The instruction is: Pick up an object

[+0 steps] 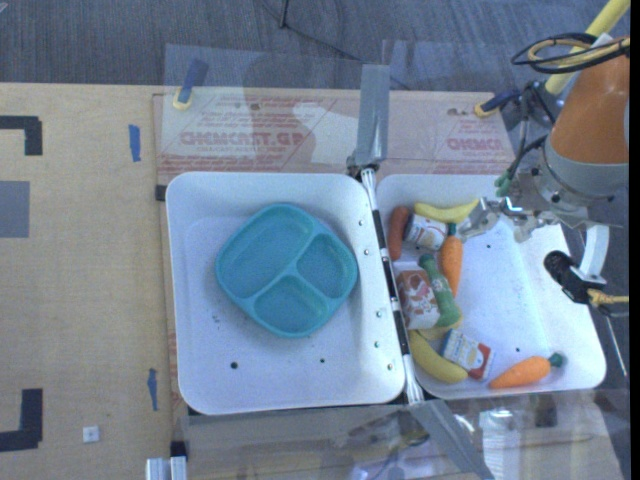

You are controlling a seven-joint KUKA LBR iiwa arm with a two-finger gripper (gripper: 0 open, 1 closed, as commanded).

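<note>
We see much of the arm (590, 118) cut off by the right edge, its orange band and grey wrist bulking over the upper right corner of the right bin (520, 298) and hiding that corner. The gripper (505, 213) is small and tangled with cables and metal parts, so we cannot tell how it stands. It hangs over the upper part of the right bin, just right of the upper banana (445, 210), and we see nothing held in it. The arm leans in from the right at a slant, the wrist pointing down and leftward. The objects lie crowded along the left side of the right bin, partly overlapping: a small can (425, 234), a carrot (452, 261), a green bottle (440, 293) lying partly under a printed packet (415, 298), a second banana (435, 360), a small carton (467, 351) whose label we cannot read, and another carrot (522, 371) near the lower right corner. A reddish item at the bin's upper left is too hidden to name. The left bin (200, 268) on the table (80, 298) holds a teal divided plate (287, 268).
</note>
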